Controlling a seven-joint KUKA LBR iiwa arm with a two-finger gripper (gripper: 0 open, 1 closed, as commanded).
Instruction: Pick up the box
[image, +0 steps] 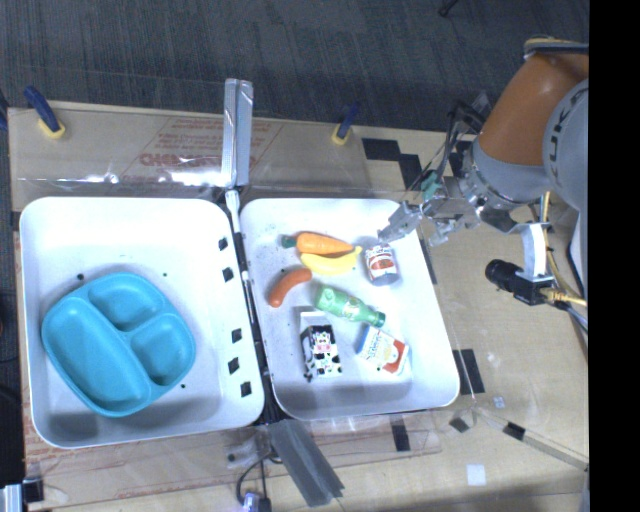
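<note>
1. Where the right bin (425, 375) nears its front wall, box (320, 352) lying flat, black-and-white cow print on top, apart from the wall.
2. Just right of box: white carton (385, 352) with red corner, lying flat near front right corner.
3. Behind both: green bottle (349, 305) on its side, slanted, cap end toward the carton.
4. Farther back: sausage (288, 286) left, banana (330, 264) and carrot (322, 242) touching side by side, small red-labelled can (381, 264) to their right.
5. Gripper (398, 226) over back right corner of right bin, just above the can, well apart from box. Nothing seen between fingers; open or closed not discernible.
6. Left bin (40, 215): blue divided plate (115, 342) at front left.
7. Grey arm with orange band (525, 100) at right of bench.
</note>
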